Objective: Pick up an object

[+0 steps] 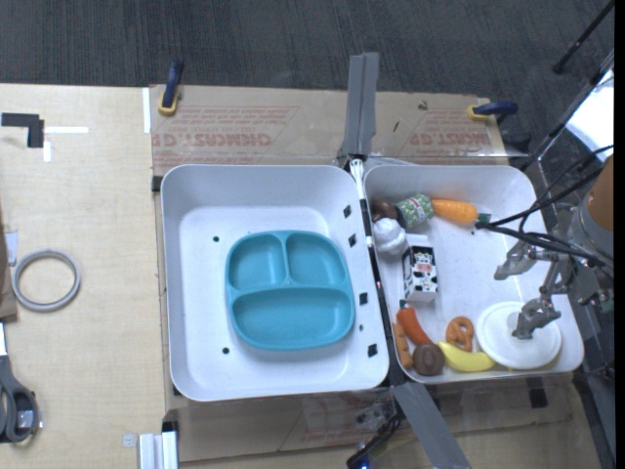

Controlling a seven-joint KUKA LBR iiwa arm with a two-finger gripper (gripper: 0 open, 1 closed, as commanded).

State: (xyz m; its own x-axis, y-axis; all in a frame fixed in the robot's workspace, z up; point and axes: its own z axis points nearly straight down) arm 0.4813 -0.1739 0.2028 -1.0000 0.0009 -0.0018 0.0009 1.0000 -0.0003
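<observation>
Arm: the grey arm is reaching in from the right side of the tabletop, and its metal two-finger gripper is hanging over the right edge of the right white bin.
Fingers: the fingers are looking spread and released, with nothing between them, one tip over bare bin floor and the other over the white round plate in the bin's near right corner.
Candidates: the things to pick are lying in the right bin, mostly along its left wall. An orange toy carrot and a green-labelled can are sitting at the far edge, a small white-and-black carton is lying near the middle, and a yellow toy banana with a brown round piece is resting at the near edge, just beside the plate.
Why so placed: the loose pieces are looking tumbled against the wall and corners, not arranged; I judge the gripper is poised to descend.
Left bin: the left white bin is holding a teal divided plastic plate at its centre.
Writing: red mirrored print is showing on the cardboard behind the bins; I cannot read it for certain. The carton's print is too small to read.
</observation>
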